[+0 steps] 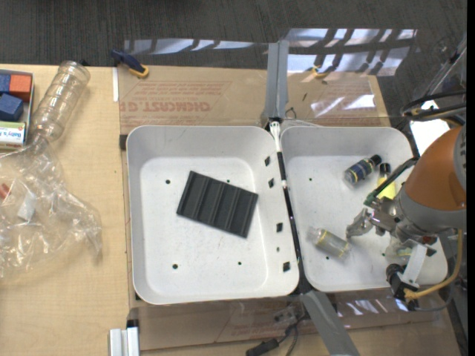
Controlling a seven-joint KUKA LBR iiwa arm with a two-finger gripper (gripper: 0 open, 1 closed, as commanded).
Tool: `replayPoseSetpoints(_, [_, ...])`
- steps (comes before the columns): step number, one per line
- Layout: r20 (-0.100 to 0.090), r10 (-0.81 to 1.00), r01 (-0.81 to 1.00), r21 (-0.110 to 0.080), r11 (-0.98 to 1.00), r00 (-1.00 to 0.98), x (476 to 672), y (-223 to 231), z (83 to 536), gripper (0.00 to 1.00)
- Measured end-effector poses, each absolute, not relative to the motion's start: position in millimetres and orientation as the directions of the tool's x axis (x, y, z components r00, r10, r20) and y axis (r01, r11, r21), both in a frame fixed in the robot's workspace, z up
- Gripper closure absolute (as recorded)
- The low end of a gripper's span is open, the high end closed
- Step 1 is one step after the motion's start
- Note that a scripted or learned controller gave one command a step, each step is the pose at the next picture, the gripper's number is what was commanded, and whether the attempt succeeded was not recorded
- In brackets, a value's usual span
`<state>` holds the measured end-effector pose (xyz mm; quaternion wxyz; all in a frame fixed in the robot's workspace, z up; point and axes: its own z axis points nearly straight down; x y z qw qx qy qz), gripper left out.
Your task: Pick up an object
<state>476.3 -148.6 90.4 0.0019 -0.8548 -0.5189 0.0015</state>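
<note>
My gripper [365, 222] hangs low over the right bin [319, 143], near its right side, under the arm's orange band [444, 173]. A small clear vial [329, 243] lies on its side just left of and below the gripper, a short gap away. A dark blue and black little bottle [361, 169] lies further back in the same bin. A yellow-green piece [383, 188] pokes out beside the wrist, partly hidden by the arm. In the left bin [148, 273] a dark ribbed rectangular slab [217, 203] lies flat, slightly turned.
A metal divider [276, 87] runs between the bins at the back. On the bench to the left lie a clear plastic bottle [58, 99], crumpled clear wrap [41, 206] and a box of coloured blocks [15, 99]. Cables [415, 277] hang off the wrist at the right bin's front corner.
</note>
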Motion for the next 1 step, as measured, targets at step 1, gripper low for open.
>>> replayPoseSetpoints(1, [-0.001,0.886,0.886,-0.007,-0.464,0.464,475.8,-149.2,98.6,1.0])
